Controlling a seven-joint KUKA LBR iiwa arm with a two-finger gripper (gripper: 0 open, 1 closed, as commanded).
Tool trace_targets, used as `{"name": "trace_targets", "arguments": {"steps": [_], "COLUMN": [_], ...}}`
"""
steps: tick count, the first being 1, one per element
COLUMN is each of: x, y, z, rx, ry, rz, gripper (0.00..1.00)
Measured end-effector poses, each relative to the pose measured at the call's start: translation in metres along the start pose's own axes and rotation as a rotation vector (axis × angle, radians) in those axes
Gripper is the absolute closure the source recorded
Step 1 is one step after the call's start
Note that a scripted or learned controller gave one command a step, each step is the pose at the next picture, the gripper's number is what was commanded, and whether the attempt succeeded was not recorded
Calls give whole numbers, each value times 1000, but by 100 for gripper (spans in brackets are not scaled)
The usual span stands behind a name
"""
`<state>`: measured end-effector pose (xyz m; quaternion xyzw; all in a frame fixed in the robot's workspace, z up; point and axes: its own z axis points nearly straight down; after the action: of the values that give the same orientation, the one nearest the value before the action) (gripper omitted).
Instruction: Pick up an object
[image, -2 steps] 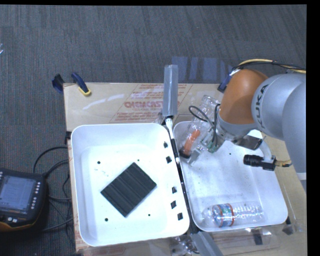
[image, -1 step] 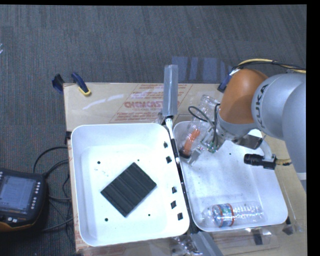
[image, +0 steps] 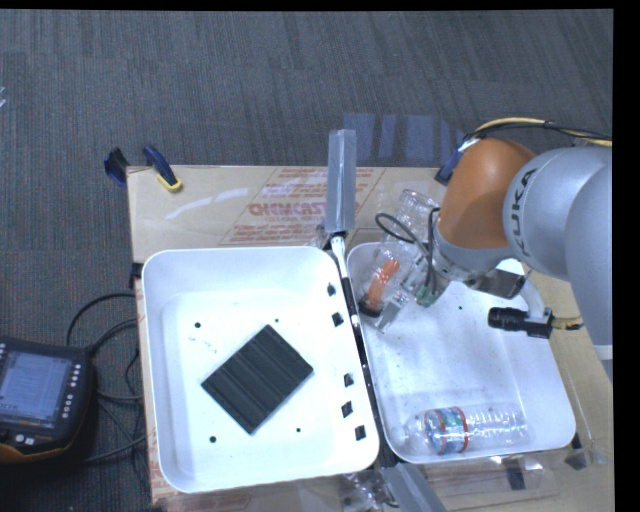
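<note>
Two white bins sit side by side on the bench w/ a divider between. Left bin (image: 170, 300) holds a dark ribbed rectangular pad (image: 257, 377), lying flat, turned at an angle, approx. mid-bin. Right bin (image: 545, 385) holds a clear plastic bottle (image: 465, 427) on its side near the front edge; crinkled body, colourful label band w/ red and green near the cap end, cap pointing left.

Arm (image: 545, 215) comes in from the right, orange band above the wrist, gripper (image: 385, 290) down at the right bin's back-left corner, just beside the divider. Gripper is see-through w/ an orange part inside; can't tell if it is open or closed. Bottle lies well apart from it, nothing seen between.

Handheld screen unit (image: 40, 395) rests on the floor at far left, cables trailing.
</note>
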<state>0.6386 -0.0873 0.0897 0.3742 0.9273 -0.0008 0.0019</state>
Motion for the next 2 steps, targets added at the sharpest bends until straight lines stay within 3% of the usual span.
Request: {"name": "trace_targets", "arguments": {"steps": [1, 2], "x": [-1, -3], "y": [4, -21], "z": [-1, 1], "rx": [-3, -2], "ry": [-3, 4], "rz": [-60, -104], "gripper": [0, 0]}}
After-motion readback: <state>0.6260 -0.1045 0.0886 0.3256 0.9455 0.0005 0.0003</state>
